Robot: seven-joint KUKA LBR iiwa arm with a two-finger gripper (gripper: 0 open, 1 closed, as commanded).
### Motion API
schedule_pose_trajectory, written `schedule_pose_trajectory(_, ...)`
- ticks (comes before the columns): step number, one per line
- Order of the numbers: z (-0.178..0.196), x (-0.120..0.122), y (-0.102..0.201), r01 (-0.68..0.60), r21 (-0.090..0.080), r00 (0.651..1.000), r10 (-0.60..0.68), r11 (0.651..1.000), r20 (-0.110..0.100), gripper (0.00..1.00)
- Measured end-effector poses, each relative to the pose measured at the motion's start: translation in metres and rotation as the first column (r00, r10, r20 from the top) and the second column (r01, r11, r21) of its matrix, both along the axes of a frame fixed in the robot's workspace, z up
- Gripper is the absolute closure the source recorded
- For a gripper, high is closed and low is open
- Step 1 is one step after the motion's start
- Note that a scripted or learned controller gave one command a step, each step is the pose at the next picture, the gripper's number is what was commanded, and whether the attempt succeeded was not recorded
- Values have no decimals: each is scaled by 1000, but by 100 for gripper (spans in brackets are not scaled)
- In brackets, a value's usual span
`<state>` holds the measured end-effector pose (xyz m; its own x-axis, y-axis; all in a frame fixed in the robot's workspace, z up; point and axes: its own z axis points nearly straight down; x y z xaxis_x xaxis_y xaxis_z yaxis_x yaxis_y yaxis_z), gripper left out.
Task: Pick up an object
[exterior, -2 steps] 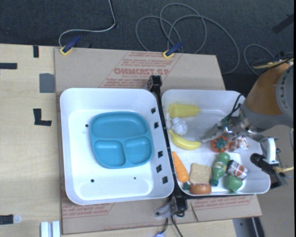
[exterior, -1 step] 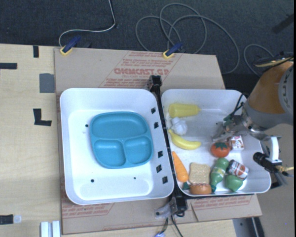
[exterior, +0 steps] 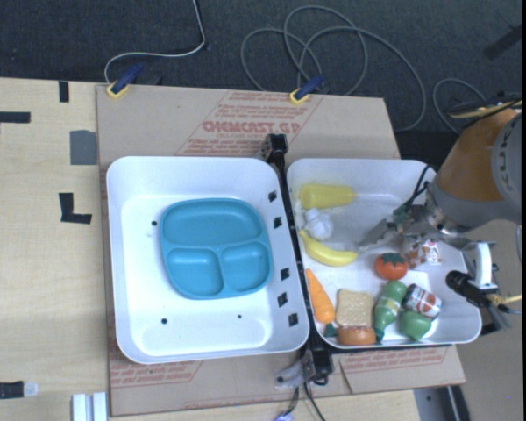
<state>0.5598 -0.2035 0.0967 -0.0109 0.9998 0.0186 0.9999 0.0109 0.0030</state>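
Target pick: small round red-orange plastic tomato [exterior: 391,266], lying in right-hand shallow white bin [exterior: 368,172], just below and slightly left of my gripper [exterior: 401,226]. Not in my grip; nothing visibly held.

Gripper state: cannot tell. Tool end is a dark tangle against the white floor, too blurred to read.

Neighbours, outward from tomato:
- small white-and-red packet [exterior: 427,253], just right of it, under my wrist.
- red-and-white little can [exterior: 422,301] and green plastic veg pieces [exterior: 401,316], below, packed close.
- tan square cracker-like block [exterior: 353,305] and orange plastic carrot [exterior: 320,295], below-left.
- yellow plastic banana [exterior: 328,253], left of me; white crumpled lump [exterior: 317,224] and pale yellow corn-shaped piece [exterior: 326,196], further left and up.

To do it well, my judgement: drop straight onto tomato, approach from the clear side (left/up). Round and smooth, so it may squirt out; centre on it, close low. Packet sits close, risk of nipping it too.

Left-hand white bin [exterior: 127,235] w/ blue three-compartment plastic tray [exterior: 216,246]: well apart to my left, not involved.
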Motion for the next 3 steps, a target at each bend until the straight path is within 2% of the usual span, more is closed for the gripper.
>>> schedule_pose_trajectory(1, -10, -54, 49, 10, -22, 1000, -10, 1000, 4, 0)
schedule_pose_trajectory(2, 0, -53, 49, 11, -22, 1000, -11, 1000, 4, 100)
schedule_pose_trajectory(3, 65, -2, 108, 9, -18, 1000, -9, 1000, -3, 100)
